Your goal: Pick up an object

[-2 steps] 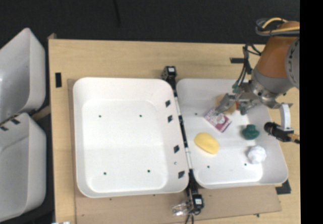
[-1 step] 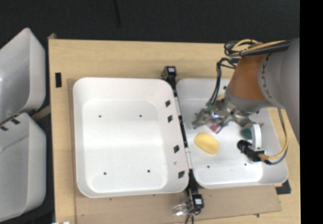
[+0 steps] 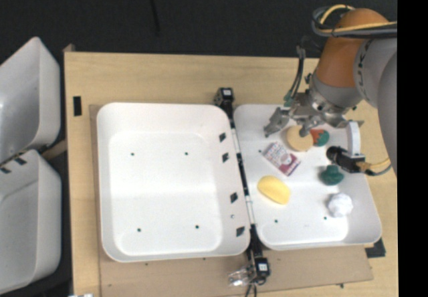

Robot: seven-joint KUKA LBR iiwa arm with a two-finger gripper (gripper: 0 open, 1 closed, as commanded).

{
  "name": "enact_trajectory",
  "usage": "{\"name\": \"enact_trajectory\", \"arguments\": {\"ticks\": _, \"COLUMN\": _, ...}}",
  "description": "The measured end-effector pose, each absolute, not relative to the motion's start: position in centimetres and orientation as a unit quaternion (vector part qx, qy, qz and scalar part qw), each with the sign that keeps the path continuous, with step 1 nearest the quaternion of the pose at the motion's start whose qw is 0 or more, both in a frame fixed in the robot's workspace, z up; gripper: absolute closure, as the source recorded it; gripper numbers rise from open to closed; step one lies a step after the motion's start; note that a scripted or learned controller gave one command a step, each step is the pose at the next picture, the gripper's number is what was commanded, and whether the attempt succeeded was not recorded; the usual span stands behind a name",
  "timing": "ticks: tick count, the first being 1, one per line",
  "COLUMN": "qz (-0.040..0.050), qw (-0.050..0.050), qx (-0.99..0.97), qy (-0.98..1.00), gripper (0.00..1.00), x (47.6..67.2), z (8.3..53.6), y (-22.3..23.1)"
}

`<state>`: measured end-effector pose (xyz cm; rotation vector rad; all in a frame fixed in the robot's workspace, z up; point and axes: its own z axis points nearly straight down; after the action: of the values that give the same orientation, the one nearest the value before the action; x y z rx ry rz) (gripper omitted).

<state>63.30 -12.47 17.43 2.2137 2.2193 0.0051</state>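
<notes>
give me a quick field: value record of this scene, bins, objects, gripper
left bin: white, shallow, bare floor showing
right bin: white, shallow, holds all the objects
gripper: low over the right bin's far end, above a tan round object
yellow object: near the bin's middle
pink packet: just beyond the yellow object
green object: right side
white crumpled object: near right corner
held: nothing visibly

The grey arm (image 3: 374,68) reached in from the right, orange band (image 3: 344,48) showing above the wrist, gripper (image 3: 294,127) pointed down and hanging low.
</notes>
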Motion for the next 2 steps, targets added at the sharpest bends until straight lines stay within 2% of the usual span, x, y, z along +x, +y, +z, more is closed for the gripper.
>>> {"name": "enact_trajectory", "arguments": {"ticks": 1, "qz": -0.0017, "qw": -0.001, "qx": 0.706, "qy": 0.708, "gripper": 0.0, "x": 66.4, "z": 9.4, "y": -10.7}}
{"name": "enact_trajectory", "arguments": {"ticks": 2, "qz": -0.0024, "qw": 0.0, "qx": 0.706, "qy": 0.708, "gripper": 1.0, "x": 66.4, "z": 10.7, "y": -11.0}}
